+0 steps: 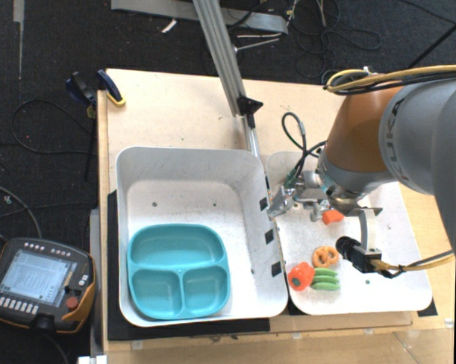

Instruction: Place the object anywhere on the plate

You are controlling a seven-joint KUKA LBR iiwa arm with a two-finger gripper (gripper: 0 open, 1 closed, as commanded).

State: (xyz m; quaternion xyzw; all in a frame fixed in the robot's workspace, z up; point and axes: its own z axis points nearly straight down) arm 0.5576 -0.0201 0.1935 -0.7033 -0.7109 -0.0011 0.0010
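Nearest the lens, a turquoise plate (178, 281) with three compartments sits at the front of the left bin (139, 171), all three compartments bare. Left of the bench (171, 112), a grey teach pendant (38, 283) lies on the dark floor. Across the divide, the right bin (403, 292) holds a red-orange pepper-like toy (301, 275) at its front-left, a green pea-pod toy (326, 280) just beside it, and a small pretzel (325, 255) just behind those two. A small orange piece (332, 215) shows further back, close under the arm's wrist. The grey-and-orange arm (379, 130) hangs over the right bin; whether its jaws (311, 200) are parted or gripping anything cannot be told from above.
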